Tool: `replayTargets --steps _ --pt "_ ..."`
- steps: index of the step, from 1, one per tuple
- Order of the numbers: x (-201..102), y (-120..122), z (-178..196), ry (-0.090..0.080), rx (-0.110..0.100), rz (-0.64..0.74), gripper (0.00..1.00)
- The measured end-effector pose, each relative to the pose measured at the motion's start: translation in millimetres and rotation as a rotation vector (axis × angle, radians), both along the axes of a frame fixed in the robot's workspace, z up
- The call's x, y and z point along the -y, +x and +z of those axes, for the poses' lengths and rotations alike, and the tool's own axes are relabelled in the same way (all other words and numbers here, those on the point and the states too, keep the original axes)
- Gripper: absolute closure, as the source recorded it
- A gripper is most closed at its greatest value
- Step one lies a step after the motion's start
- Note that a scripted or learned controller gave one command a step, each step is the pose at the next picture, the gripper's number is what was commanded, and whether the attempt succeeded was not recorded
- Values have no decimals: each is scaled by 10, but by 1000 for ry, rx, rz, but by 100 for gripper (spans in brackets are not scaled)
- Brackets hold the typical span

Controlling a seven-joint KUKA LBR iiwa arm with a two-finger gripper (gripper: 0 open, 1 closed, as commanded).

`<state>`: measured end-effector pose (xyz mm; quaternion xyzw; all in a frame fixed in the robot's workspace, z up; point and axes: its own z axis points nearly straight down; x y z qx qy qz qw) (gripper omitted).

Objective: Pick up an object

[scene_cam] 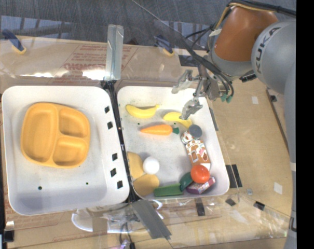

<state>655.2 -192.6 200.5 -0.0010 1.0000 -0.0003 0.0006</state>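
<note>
Lemon (pixel 176 118) lies in the right bin (pixel 215 134) beside the carrot (pixel 157 130), directly under the tool (pixel 190 108), whose finger state I cannot tell; crowding neighbours risk a glancing, failed grasp.

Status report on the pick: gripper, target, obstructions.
Gripper above right bin's far corner, nothing seen between fingers. Nearest item: yellow piece, just below it. Carrot and banana alongside, crowding.
</note>
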Motion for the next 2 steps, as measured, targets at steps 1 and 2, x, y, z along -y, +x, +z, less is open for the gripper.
replayTargets --steps 1,2 --pt "-687 10 -1027 4 -5 113 0" --pt "-1033 26 -1070 2 0 117 0"
